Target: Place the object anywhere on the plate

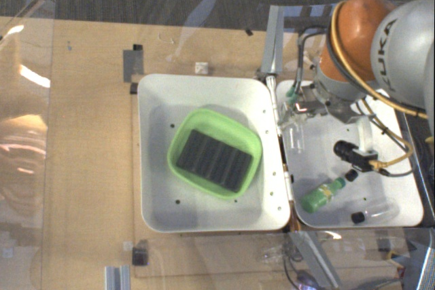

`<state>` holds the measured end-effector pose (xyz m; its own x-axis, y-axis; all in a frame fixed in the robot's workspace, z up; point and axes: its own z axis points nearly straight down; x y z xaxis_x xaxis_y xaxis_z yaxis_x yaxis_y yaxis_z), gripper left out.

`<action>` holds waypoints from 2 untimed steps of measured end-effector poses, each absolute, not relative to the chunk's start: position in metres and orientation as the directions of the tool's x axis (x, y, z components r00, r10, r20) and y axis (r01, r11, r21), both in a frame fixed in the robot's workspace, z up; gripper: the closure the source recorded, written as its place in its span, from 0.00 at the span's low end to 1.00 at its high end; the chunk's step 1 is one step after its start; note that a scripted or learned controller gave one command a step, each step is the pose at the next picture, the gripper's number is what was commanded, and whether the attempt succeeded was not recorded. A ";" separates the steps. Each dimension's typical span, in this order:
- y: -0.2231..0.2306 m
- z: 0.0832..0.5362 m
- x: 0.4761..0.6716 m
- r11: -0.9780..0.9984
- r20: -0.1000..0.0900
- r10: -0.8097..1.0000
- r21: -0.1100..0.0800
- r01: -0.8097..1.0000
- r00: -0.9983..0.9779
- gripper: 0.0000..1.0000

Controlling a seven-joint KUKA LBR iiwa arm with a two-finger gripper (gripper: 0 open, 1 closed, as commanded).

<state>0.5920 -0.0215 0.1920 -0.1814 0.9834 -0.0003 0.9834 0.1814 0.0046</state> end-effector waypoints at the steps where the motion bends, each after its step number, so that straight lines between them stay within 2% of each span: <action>1: 0.045 0.185 0.553 0.360 0.000 0.933 0.005 0.933 -0.360 1.00; 2: 0.044 0.185 0.553 0.359 -0.001 0.933 0.006 0.933 -0.359 0.00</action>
<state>0.5534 0.0445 0.1850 -0.3593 0.9332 -0.0008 0.9332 0.3593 0.0056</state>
